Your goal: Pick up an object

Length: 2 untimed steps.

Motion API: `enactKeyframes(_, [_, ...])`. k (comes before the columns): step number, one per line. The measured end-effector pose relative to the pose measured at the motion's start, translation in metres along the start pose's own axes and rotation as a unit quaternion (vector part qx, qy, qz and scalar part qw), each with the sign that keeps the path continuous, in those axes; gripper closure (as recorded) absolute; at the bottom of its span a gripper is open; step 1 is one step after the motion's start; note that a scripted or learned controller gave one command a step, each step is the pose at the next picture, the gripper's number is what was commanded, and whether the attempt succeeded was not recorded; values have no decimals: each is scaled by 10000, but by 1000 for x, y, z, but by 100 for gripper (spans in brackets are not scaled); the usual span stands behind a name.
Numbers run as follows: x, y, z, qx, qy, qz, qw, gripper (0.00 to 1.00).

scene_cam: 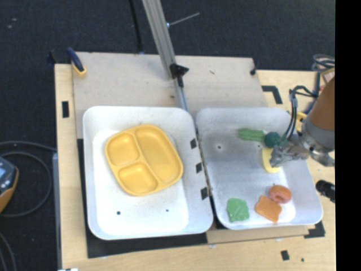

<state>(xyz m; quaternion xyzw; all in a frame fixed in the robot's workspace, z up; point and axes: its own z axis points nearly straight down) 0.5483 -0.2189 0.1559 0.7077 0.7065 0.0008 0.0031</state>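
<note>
Your hand is hovering over the yellow piece in the right bin; I cannot tell its state. The piece is probably light and smooth, so grip it across its narrow middle.

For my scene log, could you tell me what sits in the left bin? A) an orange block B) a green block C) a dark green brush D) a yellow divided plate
D: the yellow divided plate lies in the left bin, three compartments facing up, while the small items lie in the right bin.
</note>
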Motion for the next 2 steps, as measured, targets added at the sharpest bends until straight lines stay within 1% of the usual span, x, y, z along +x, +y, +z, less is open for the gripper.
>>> enactKeyframes(1, [-8, -7, -54, -5, -2, 7, 10000, 100])
enactKeyframes(2, [-9, -3, -119, -13, -4, -25, 10000, 100])
